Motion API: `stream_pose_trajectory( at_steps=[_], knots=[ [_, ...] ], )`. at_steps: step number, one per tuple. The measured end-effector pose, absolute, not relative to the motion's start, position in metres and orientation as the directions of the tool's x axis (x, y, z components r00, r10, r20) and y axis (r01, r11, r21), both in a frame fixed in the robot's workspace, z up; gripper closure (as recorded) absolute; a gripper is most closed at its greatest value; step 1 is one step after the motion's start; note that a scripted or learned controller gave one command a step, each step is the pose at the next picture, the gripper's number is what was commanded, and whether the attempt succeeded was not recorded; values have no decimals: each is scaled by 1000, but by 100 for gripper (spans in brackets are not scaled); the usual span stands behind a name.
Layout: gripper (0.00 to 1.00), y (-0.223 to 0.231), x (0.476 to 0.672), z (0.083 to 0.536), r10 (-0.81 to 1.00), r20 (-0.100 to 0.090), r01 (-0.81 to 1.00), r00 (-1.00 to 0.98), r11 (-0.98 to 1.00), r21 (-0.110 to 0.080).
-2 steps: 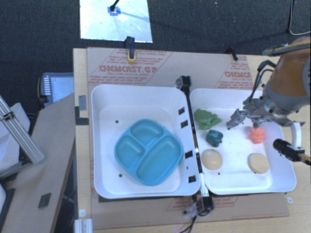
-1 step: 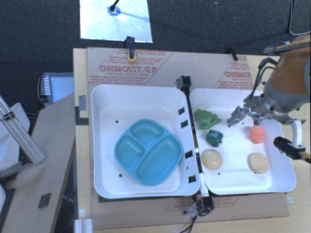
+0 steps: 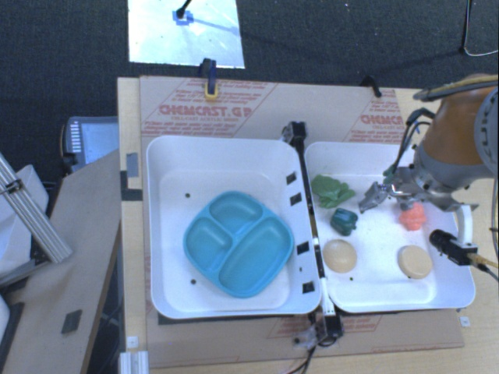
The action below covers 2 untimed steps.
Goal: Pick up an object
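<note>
the gripper (image 3: 387, 194) hangs over the right bin (image 3: 452, 296), grip state unclear; an orange-pink object (image 3: 413, 217) lies just beside it.

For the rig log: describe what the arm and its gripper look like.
The arm is rounded and grey, with a broad orange band above the wrist. Thin dark cables loop along its left side. The gripper is grey metal with slim fingers. A black cylindrical part with a white bracket sits at the arm's lower side.

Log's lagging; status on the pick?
Gripper low in right bin, above coral object. Nothing seen held. Green toy, teal piece close left.
</note>
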<state>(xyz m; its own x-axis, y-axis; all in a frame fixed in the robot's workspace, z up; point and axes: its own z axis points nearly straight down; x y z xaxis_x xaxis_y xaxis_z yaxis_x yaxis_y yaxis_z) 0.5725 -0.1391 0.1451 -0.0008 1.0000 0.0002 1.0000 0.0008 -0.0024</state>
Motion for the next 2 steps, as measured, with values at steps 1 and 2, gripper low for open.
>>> stream_pose_trajectory(
  at_steps=[1, 2],
  knots=[
    [0, -132, 575, 102, 1000, -1, 1000, -2, 2, 2],
    [0, -132, 575, 84, 1000, 0, 1000, -1, 1, 0]
  ],
)
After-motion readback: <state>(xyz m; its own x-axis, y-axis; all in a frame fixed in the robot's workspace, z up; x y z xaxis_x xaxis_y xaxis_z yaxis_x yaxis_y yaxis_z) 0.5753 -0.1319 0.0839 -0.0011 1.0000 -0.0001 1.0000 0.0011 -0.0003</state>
